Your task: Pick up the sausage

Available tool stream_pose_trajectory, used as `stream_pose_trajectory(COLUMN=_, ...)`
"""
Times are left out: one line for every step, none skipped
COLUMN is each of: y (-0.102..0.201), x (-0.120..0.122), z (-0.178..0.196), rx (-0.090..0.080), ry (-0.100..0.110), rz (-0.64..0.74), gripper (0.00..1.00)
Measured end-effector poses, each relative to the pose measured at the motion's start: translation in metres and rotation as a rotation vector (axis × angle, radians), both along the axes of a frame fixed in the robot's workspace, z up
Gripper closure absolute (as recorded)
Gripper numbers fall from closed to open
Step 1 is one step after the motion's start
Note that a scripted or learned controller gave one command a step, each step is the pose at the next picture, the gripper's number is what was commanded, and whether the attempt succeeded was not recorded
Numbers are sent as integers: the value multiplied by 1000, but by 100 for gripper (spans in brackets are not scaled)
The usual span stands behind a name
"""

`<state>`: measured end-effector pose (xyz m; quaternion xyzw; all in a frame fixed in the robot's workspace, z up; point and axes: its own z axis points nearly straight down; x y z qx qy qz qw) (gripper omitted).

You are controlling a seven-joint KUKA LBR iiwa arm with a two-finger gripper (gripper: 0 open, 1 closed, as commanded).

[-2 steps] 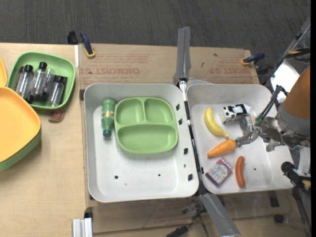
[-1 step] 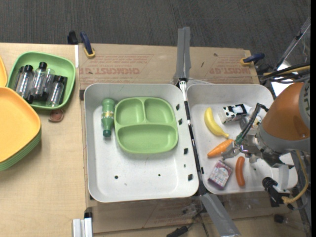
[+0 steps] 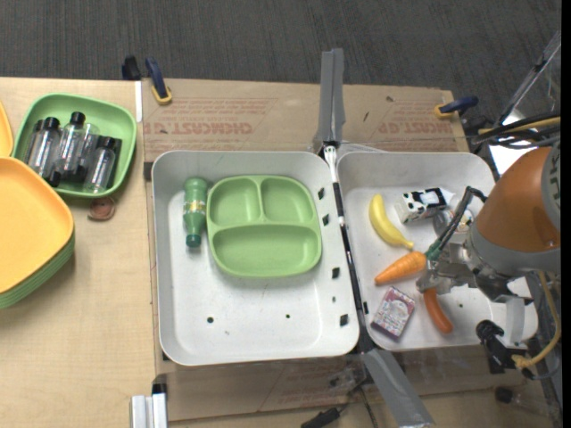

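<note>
right bin [image 3: 357, 239]: holds five things, pretty crowded over there
sausage [image 3: 437, 312]: one, reddish-orange, lying in the near part of the right bin, tilted, its far end right under the gripper
carrot [image 3: 401, 268]: one, just left of the gripper and just beyond the sausage, the closest thing crowding it
banana [image 3: 387, 222]: one, farther back and left of the carrot
pink packet [image 3: 393, 314]: one, just left of the sausage at the near-left corner
cow toy [image 3: 422, 203]: one black and white figure near the far side
left bin [image 3: 259, 337]: one green divided plate [image 3: 263, 225] plus one green bottle [image 3: 194, 210] lying just left of it
surface [image 3: 80, 328]: a green tray of small dark bottles [image 3: 75, 145] and a stack of yellow plates [image 3: 31, 239], way off to the left
gripper [image 3: 437, 275]: down low over the sausage's far end, honestly can't tell how far open it is or whether it's actually got anything
</note>
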<state>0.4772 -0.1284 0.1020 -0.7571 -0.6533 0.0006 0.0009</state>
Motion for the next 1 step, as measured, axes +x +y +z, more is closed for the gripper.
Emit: stream_pose_trajectory(y=20, x=36, z=114, rx=-2, ry=1, rz=77, gripper=100)
